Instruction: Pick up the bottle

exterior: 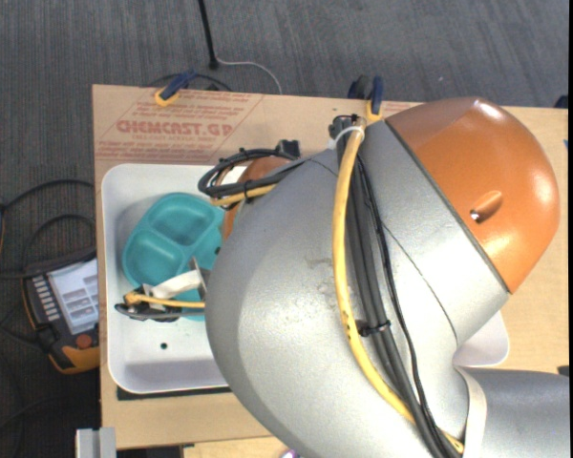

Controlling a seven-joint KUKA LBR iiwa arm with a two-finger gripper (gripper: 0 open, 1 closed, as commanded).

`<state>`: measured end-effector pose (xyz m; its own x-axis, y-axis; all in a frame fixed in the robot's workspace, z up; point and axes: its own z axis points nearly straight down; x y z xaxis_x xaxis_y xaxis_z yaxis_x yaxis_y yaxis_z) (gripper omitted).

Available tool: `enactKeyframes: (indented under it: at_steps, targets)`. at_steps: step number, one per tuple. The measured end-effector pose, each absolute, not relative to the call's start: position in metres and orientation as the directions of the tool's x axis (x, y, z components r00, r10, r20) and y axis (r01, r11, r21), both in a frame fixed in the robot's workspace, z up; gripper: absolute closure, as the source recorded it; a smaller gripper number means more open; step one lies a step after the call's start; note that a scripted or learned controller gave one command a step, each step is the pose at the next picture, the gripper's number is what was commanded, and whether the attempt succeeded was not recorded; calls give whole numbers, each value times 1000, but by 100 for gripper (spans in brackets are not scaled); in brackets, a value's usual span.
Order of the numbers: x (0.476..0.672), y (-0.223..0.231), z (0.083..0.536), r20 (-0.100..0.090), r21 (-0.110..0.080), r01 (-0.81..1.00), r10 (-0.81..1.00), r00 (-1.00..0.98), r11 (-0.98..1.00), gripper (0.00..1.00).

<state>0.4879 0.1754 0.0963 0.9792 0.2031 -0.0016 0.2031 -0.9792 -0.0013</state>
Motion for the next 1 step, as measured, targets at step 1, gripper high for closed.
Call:
enactKeyframes:
  at_steps: [1]
  targets:
    - [502, 187, 181, -4, 0, 487, 487, 874, -874, 0]
